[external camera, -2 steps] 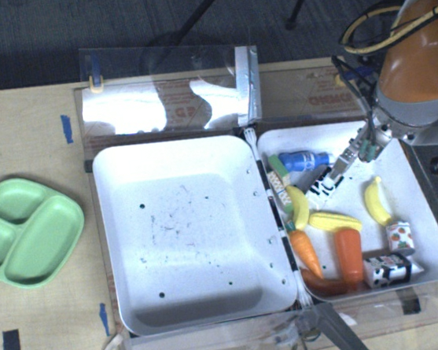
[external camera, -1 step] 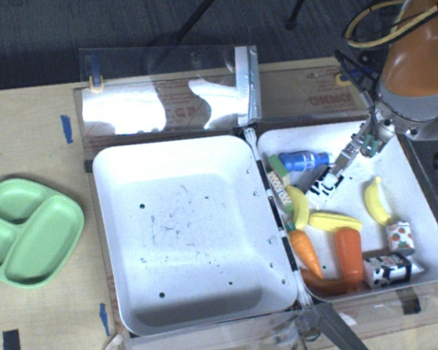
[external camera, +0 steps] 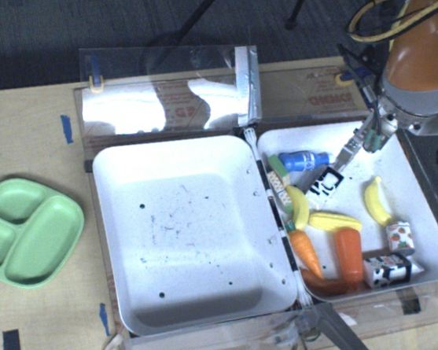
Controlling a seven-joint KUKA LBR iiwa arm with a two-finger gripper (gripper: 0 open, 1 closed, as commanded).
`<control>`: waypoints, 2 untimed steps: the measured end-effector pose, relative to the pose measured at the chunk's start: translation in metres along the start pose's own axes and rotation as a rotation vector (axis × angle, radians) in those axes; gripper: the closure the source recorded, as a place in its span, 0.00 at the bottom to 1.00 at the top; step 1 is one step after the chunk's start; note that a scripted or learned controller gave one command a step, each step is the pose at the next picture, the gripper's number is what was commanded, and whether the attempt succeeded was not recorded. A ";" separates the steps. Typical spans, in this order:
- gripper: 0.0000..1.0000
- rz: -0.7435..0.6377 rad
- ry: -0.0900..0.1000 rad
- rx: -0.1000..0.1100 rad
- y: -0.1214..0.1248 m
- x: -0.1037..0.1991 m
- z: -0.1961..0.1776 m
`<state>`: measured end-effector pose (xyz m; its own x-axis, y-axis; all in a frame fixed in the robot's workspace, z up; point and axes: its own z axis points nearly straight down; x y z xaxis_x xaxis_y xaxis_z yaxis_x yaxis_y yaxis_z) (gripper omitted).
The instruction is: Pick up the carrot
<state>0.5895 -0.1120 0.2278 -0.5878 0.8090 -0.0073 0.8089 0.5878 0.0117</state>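
Note:
The carrot [external camera: 305, 253] is orange and tapered. It lies along the left wall of the right bin [external camera: 425, 208], near the front, with its tip pointing to the front. My gripper [external camera: 327, 183] hangs over the middle of the right bin, reaching in from the upper right below the orange-banded wrist. It is behind and slightly right of the carrot, clearly apart from it, with a yellow piece [external camera: 334, 221] lying between them. Nothing is visibly held.
The right bin is crowded: a blue bottle [external camera: 304, 160] at the back, a banana [external camera: 377, 200] on the right, an orange-red cylinder [external camera: 350, 261] beside the carrot, a black-and-white can [external camera: 389, 270], a small cube [external camera: 399, 237]. Left bin [external camera: 185, 222]; green divided plate [external camera: 24, 230] at the far left.

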 end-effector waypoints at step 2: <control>1.00 -0.242 0.007 0.008 -0.003 -0.023 0.022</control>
<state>0.6010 -0.1330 0.2059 -0.7647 0.6444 -0.0022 0.6444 0.7647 0.0027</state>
